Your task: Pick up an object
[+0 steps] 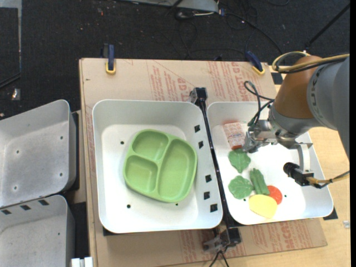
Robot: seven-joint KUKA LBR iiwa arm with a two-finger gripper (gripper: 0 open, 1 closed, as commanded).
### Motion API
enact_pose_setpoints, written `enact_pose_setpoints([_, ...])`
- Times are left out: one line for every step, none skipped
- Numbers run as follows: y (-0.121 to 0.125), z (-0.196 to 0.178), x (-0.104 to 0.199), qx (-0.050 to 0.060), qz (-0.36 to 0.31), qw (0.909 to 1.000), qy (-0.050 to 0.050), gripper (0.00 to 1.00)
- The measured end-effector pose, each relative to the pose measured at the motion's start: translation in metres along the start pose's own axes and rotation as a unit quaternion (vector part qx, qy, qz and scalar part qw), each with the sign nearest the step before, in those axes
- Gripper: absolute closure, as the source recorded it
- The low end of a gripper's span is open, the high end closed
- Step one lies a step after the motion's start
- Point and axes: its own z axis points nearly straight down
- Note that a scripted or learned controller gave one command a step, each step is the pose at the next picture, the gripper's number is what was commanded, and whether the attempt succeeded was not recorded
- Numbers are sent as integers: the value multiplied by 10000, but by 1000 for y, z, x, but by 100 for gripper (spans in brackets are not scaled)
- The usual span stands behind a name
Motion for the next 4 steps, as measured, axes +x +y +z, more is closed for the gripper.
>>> enact_pose_setpoints([3,-43,-1,-11,-14,10000,-3,100])
enact_pose_setpoints([-1,-105,2,-20,-18,10000,-4,100])
enact_pose_setpoints([1,-159,2,-24,-26,10000,-6,100])
enact_pose_setpoints([-12,-147,46,19,-40,10000,8,100])
